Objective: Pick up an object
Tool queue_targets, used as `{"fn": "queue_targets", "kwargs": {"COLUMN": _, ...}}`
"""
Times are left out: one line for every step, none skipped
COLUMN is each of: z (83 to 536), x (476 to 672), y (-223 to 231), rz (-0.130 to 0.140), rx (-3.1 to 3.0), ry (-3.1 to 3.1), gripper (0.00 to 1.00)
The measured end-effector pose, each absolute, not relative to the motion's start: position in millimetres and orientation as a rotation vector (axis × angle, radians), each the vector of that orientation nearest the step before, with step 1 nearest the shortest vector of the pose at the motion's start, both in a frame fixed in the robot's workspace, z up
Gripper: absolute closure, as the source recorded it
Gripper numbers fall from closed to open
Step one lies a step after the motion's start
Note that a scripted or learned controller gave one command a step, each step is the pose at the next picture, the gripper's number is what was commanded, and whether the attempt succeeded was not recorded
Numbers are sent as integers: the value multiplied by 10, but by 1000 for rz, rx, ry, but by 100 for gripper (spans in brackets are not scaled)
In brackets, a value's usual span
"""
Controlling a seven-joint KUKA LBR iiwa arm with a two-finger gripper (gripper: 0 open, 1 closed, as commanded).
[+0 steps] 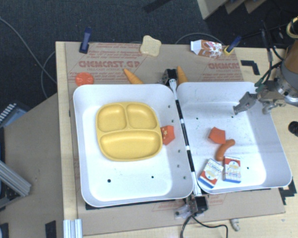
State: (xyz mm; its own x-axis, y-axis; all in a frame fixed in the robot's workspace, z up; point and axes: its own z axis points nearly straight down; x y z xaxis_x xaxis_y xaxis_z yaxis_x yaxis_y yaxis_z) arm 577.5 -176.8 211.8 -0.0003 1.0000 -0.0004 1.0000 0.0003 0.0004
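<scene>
My gripper (254,105) hangs over the upper right part of the right bin (268,133), open, with nothing between its fingers. Below and left of it on the bin floor lie an orange block (217,135) and a sausage (225,148). Two small cartons (212,172) (232,169) lie near the bin's front edge. The left bin (89,172) holds a yellow divided plate (128,131), and a small red-orange block (167,134) lies by the plate's right rim.
Behind the bins on the cardboard lie a bread slice (150,45), a carrot (132,76), a red disc (84,78), a blue clip (85,39) and a small milk carton (207,47). A black clamp (170,76) sits where the bins meet.
</scene>
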Motion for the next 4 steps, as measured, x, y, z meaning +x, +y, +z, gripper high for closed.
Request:
{"fn": "queue_targets", "kwargs": {"z": 1348, "x": 5919, "y": -1245, "rz": -1, "rx": 2222, "ry": 2225, "gripper": 0}}
{"fn": "queue_targets", "kwargs": {"z": 839, "x": 5664, "y": -1197, "rz": -2, "rx": 2224, "ry": 2223, "gripper": 0}}
{"fn": "queue_targets", "kwargs": {"z": 943, "x": 5673, "y": -1197, "rz": 1, "rx": 2222, "ry": 2220, "gripper": 100}}
{"fn": "queue_targets", "kwargs": {"z": 1850, "x": 5611, "y": -603, "rz": 2, "rx": 2220, "ry": 2222, "gripper": 100}}
